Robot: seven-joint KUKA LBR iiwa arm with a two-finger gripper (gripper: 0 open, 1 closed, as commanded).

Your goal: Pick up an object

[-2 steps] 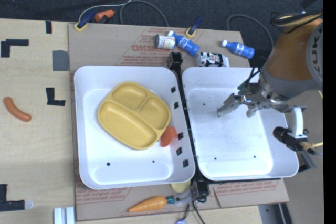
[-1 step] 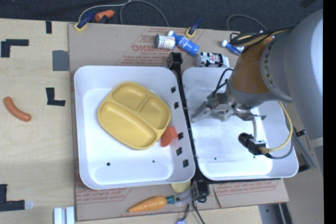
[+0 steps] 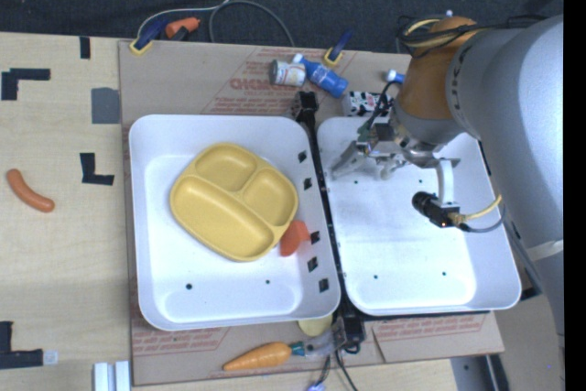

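Camera view shows the things open to picking gathered in the left bin (image 3: 151, 288): a yellow divided plate (image 3: 233, 200) lies tilted across its middle, and a small orange-red piece (image 3: 294, 239) sits touching the plate's lower right edge, near the divider between the bins. No object lies on the bare floor of the right bin (image 3: 494, 284).

The tool (image 3: 359, 157) hangs low over the upper left corner of the right bin, just beside the divider, with its thin metal fingers (image 3: 345, 162) reaching left and splayed apart; nothing is between them. The grey arm (image 3: 522, 96) with its orange band (image 3: 430, 82) comes in from the right behind it.

As a judgement, the task is at the approach step: no grasp is made yet. The next move calls for crossing the divider into the left bin, settling the spread fingers over a target and closing on it. The small piece looks the easier fit; the plate is broad and would need a pinch on its rim.

Outside the bins, on the tabletop (image 3: 55, 124), lie a sausage-shaped toy (image 3: 29, 190) at far left, a toy carrot (image 3: 259, 356) below the left bin, and a small bottle (image 3: 290, 71) with a blue object (image 3: 328, 79) above the bins.
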